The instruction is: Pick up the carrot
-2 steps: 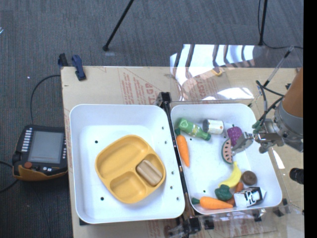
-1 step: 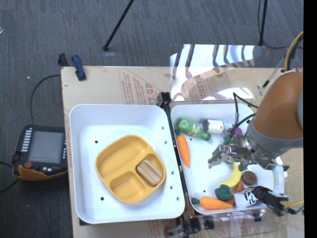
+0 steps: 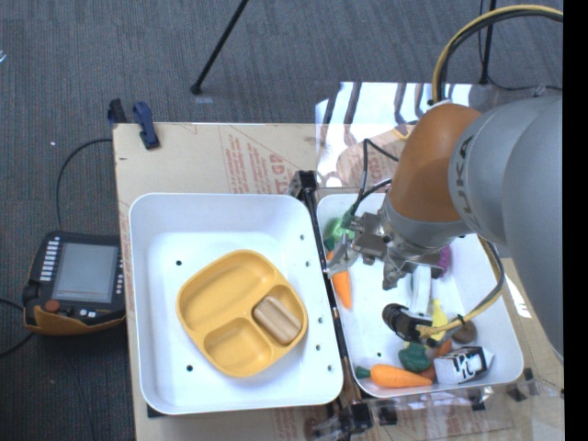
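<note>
Carrots number two point(image 3: 342, 288) point(image 3: 398, 375), both in the right bin point(image 3: 501, 333).

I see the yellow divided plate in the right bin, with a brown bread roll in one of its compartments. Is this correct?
Not quite. The camera view shows the yellow divided plate in the left bin, not the right one. The rest holds: a brown bread roll lies in one of its compartments.

Dark grey carpet floor point(image 3: 83, 53); tripod leg point(image 3: 225, 35) across it.
</note>
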### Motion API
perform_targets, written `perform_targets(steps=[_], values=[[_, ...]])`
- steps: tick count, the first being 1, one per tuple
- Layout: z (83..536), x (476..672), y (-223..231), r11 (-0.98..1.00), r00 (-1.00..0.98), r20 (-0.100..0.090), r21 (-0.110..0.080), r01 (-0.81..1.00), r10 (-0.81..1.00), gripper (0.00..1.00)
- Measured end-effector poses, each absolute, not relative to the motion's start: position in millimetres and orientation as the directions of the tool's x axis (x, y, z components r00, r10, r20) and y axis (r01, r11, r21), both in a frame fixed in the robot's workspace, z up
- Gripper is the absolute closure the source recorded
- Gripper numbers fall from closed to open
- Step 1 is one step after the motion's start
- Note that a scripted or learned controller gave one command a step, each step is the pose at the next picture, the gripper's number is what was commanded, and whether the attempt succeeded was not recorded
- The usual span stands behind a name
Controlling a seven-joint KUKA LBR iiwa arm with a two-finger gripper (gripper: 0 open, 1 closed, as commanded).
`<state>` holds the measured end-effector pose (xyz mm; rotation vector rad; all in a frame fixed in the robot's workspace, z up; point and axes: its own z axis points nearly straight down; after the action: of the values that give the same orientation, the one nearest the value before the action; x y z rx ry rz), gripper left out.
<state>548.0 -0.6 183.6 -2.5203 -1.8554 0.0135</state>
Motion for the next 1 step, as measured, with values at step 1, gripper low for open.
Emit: perform_targets(steps=[1], values=[[185.5,538.6,-37.0,-0.566,0.566,-0.004,-0.010,0.824,0.824,0.00]])
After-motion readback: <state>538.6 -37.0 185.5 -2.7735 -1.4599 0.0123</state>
